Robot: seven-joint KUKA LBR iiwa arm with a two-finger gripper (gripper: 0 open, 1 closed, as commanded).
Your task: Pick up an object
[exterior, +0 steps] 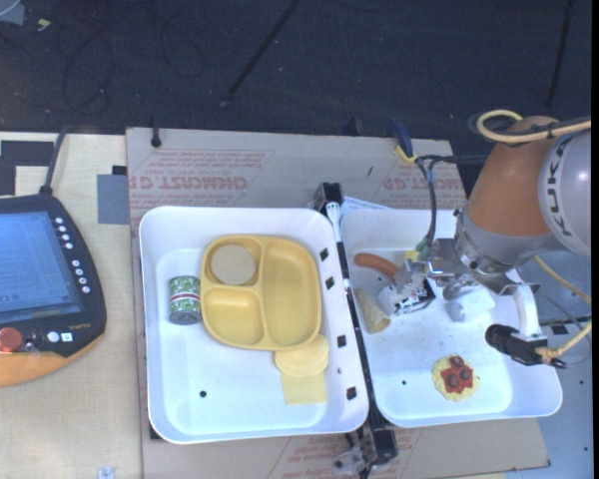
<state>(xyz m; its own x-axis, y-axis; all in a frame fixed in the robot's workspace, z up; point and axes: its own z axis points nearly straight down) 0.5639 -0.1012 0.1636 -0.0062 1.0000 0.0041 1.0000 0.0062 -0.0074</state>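
Observation:
My gripper (407,295) hangs low over the middle of the right bin (484,412), reaching in from the right. A red sausage (376,263) lies just up and left of it. A pale beige piece (372,312) rests beside the fingers on their lower left, near the bin's left wall. A small round pastry with red berries (454,377) sits toward the bin's front. The view is too small to tell how the fingers stand or whether anything is between them.
The left bin (170,387) holds a yellow divided tray (265,292), a small green-labelled can (185,298), and a pale yellow slice (301,372). A control pendant (35,277) lies on the bench at far left. Cables trail by the arm at right.

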